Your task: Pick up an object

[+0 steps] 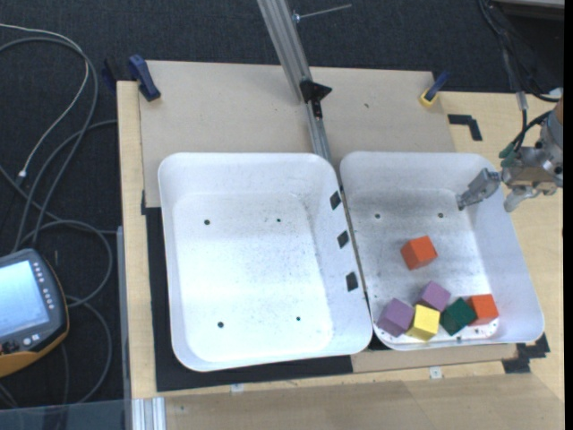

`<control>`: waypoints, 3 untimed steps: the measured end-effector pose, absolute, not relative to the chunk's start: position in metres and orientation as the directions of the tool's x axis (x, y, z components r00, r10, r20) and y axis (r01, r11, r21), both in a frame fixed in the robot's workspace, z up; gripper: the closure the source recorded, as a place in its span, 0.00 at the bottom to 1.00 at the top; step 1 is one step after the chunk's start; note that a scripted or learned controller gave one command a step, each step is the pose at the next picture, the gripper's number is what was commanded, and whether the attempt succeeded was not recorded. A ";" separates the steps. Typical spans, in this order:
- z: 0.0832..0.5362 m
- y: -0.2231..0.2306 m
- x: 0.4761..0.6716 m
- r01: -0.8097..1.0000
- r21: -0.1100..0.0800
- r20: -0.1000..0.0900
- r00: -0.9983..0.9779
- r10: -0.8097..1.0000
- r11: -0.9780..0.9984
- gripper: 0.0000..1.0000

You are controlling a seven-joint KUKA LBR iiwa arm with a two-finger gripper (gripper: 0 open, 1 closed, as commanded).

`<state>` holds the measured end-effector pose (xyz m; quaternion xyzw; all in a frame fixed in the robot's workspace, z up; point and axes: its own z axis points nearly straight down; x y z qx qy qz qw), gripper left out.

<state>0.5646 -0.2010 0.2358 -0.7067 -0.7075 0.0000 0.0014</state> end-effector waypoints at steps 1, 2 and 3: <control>0.122 -0.155 0.534 1.000 -0.010 0.005 -0.002 1.000 0.002 0.00; 0.098 -0.120 0.531 1.000 -0.005 0.004 -0.004 1.000 0.004 0.00; 0.110 -0.122 0.532 1.000 0.001 0.003 -0.001 1.000 0.001 1.00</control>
